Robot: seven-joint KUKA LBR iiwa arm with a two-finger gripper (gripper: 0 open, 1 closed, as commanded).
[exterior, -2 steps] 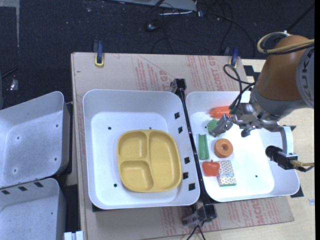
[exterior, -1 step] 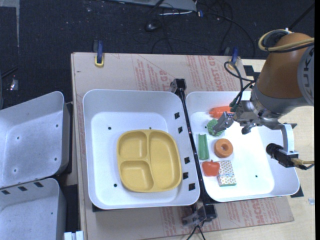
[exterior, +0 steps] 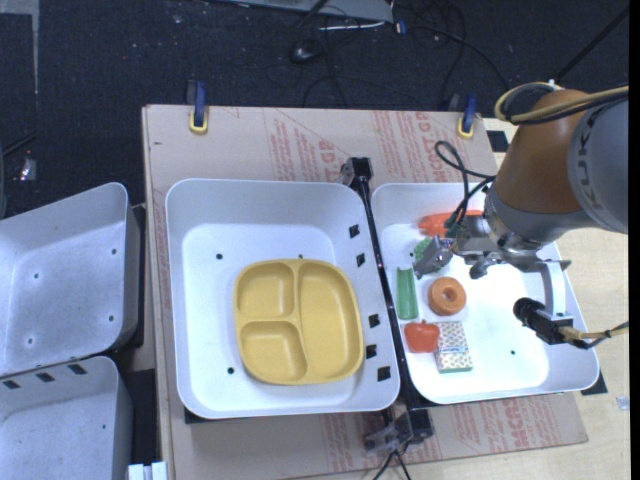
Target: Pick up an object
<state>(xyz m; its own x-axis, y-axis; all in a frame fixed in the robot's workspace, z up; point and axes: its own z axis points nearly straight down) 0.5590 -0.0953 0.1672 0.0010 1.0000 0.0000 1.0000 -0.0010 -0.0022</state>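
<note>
Hovering over the crowded right bin (exterior: 560,363), the gripper (exterior: 432,258), finger state unclear, could nudge the orange ring (exterior: 447,295) aside.

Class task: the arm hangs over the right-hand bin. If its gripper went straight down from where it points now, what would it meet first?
Probably the green piece just under the gripper, beside the orange carrot-like piece. Depth is hard to read from this slant, so it might reach the bin floor next to them instead.
</note>
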